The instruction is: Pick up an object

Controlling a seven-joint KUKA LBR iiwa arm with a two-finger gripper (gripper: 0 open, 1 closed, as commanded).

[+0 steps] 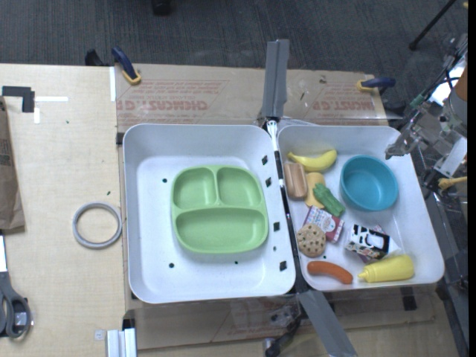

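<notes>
The right bin (420, 199) holds several toy foods. A yellow banana (312, 159) lies at the back, with a hot dog (296, 180) and a green vegetable (328, 199) just below it. A blue bowl (368, 184) sits at the bin's back right. Toward the front lie a cookie (311, 238), a pink packet (325, 222), a black-and-white carton (368, 242), a red sausage (329, 272) and a yellow bottle (387, 269). My gripper (396, 149) hangs over the bin's back right corner, just right of the bowl and above it, touching none of the objects.
The left bin (141, 199) holds a green divided plate (219, 208). A grey tape ring (97, 224) and scissors (13, 314) lie on the bench to the left. Clamps (126, 64) hold the cardboard behind the bins.
</notes>
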